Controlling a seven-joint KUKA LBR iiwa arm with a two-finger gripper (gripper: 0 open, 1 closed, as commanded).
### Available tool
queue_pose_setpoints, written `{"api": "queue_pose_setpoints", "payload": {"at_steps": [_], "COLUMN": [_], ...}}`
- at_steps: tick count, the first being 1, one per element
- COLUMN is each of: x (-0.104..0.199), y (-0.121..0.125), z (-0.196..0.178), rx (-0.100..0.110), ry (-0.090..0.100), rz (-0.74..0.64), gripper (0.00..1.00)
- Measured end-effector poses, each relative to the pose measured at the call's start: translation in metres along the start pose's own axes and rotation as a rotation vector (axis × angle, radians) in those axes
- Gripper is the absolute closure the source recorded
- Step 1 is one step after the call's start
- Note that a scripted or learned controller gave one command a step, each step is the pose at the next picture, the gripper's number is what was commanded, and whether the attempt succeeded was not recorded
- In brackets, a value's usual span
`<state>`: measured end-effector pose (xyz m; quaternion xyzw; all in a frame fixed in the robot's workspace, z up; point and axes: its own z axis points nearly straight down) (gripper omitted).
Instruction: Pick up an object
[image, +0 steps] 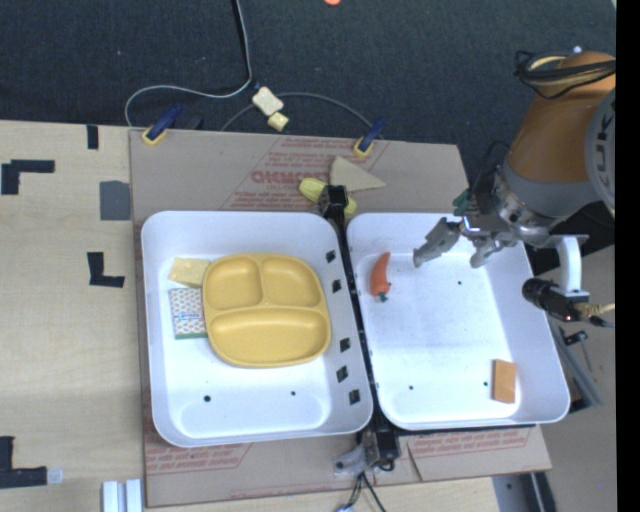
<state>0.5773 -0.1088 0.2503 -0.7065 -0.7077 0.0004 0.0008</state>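
My gripper hangs open over the back of the right bin, its two fingers spread wide with nothing between them. A small orange carrot-shaped piece lies in that bin near the divider, to the left of the gripper. An orange-brown block lies near the bin's front right corner. In the left bin a yellow divided plate rests in the middle, with a pale yellow piece and a patterned sponge-like block at its left edge.
Clamps and a yellow object sit behind the bins on the cardboard sheet. A cable runs across the dark floor at the back. The arm's orange band rises at the right edge.
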Motion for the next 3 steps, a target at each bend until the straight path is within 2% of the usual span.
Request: {"api": "queue_pose_setpoints", "payload": {"at_steps": [1, 2, 3], "x": [0.013, 0.013, 0.095], "y": [0.050, 0.050, 0.061], "z": [0.171, 0.154, 0.060], "rx": [-0.008, -0.007, -0.010], "ry": [-0.005, -0.003, 0.003], "rz": [-0.002, 0.000, -0.008], "gripper": [0.00, 1.00, 1.00]}}
